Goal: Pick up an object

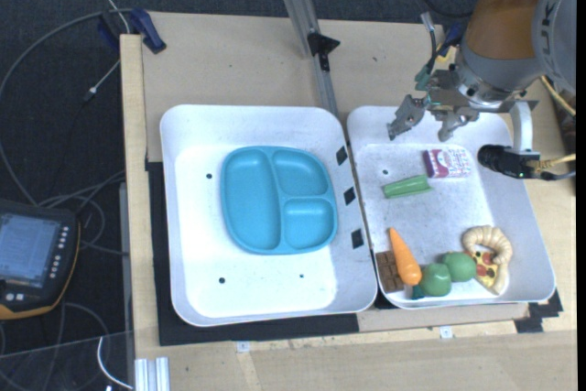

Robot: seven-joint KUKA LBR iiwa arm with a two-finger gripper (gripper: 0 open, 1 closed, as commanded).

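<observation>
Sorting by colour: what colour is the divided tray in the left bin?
Light blue tray, seen in the camera view.

The grey arm [513, 32] reached in from the right, its orange band sitting above the wrist and up and to the right of the end effector [428, 122]. Below the wrist the end effector pointed downward and to the left, with its two fingers spread apart and nothing between them. One finger [403, 118] lay to the left and the other finger [455, 125] to the right, both angled outward from the grey wrist housing just above them.
</observation>
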